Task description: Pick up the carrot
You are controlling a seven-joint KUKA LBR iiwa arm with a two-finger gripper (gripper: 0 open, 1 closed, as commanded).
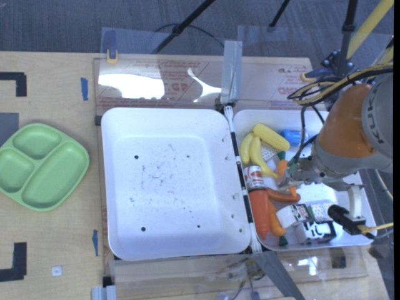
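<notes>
The carrot (262,212) is a long orange piece lying lengthwise at the left side of the right bin (361,241), close to the wall between the two bins. My gripper (292,175) hangs low over the middle of that bin, up and to the right of the carrot. It sits just above a curved red-orange pepper (285,196). The orange band and grey wrist (350,136) cover the gripper's upper part. Nothing can be made out in the gripper.
Yellow bananas (250,150), a corn cob (270,135), a small labelled bottle (255,177), a blue item (291,134) and black-and-white packets (315,220) crowd the right bin. The left bin (169,180) is beside it. A green divided plate (40,165) lies far left.
</notes>
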